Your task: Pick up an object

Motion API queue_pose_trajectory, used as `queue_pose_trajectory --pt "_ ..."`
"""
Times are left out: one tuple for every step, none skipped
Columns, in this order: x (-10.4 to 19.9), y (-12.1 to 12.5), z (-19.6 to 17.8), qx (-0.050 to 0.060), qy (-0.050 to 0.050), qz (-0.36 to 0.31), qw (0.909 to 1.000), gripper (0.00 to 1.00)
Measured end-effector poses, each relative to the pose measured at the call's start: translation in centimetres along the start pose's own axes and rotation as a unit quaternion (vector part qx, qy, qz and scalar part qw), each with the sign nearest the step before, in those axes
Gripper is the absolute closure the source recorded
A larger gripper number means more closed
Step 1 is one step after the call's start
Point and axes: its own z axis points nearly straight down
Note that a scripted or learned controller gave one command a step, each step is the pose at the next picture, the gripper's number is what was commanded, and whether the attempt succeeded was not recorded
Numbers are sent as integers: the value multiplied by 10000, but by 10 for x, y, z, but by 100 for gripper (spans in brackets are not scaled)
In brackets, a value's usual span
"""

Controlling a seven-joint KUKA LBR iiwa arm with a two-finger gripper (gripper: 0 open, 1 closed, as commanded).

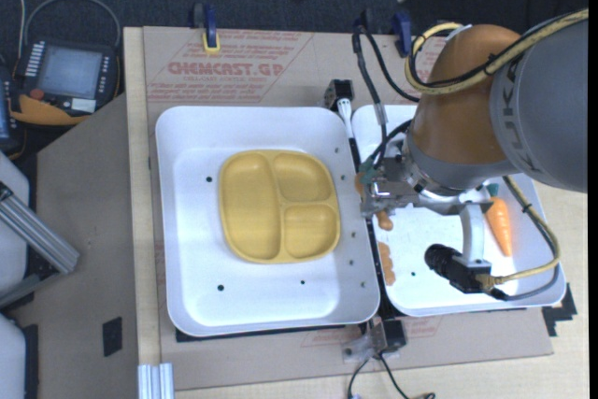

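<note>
Floor: dark carpet around a brown board (pixel 112 201) printed in red.
Pendant (pixel 65 75): far left of the arm, off the board.
Left bin (pixel 177 220): holds a yellow divided plate (pixel 278 206), left of the gripper.
Right bin (pixel 420 294): beneath the arm.
Gripper (pixel 378 192): at the bins' shared edge; cannot tell its state.
Carrot (pixel 501 224): right of the gripper, in the right bin.

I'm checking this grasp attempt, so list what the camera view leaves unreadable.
- End effector: the arm's own wrist covers it, so its state cannot be read.
- Right bin: the arm hides most of its floor.
- Carrot: partly behind the arm.
- Small orange bits: too small to identify.
</note>
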Motion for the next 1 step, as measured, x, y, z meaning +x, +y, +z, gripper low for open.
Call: queue_pose_trajectory --pt "56 -11 4 19 4 -2 10000 100"
